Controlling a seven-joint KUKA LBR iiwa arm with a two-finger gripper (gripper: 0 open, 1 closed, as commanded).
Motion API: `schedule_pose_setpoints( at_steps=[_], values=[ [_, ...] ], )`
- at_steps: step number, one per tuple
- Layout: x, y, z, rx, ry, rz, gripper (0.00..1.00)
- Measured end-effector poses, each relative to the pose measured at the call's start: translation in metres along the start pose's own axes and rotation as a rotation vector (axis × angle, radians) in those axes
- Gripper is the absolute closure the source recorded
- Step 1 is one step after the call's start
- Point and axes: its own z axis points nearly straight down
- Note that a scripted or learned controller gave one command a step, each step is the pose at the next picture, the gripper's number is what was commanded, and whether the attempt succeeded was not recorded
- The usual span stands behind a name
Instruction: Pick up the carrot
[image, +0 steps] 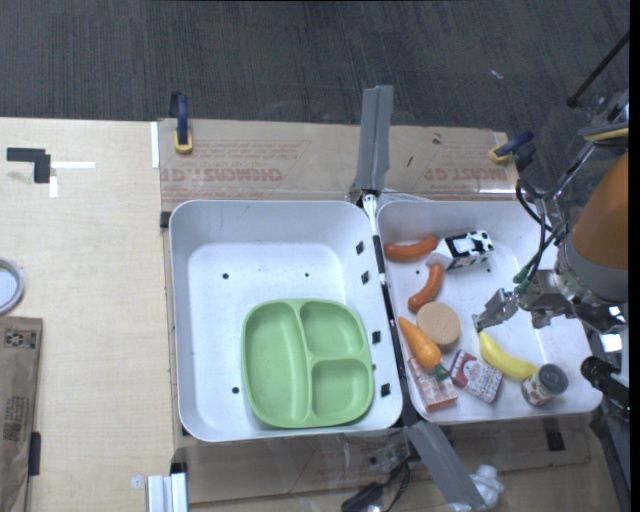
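Note:
The carrot (420, 344) is orange with a green tip and lies slanted in the right bin (520, 222), close to that bin's left wall. A round tan bun (438, 323) touches its upper right side. My gripper (497, 308) hangs over the middle of the right bin, to the right of the bun and apart from the carrot. It sits just above the banana (506, 358). Nothing is seen held in it.
Two orange sausages (412, 247) (427, 285) and a toy cow (468, 248) lie at the right bin's back. Small cartons (478, 378) (433, 389) and a can (546, 383) sit along its front. The left bin (200, 300) holds a green divided plate (308, 362).

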Motion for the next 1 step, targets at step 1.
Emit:
schedule_pose_setpoints(
  at_steps=[1],
  values=[
    [0.0280, 0.0096, 0.0855, 0.000, 0.000, -0.049, 0.00]
  ],
)
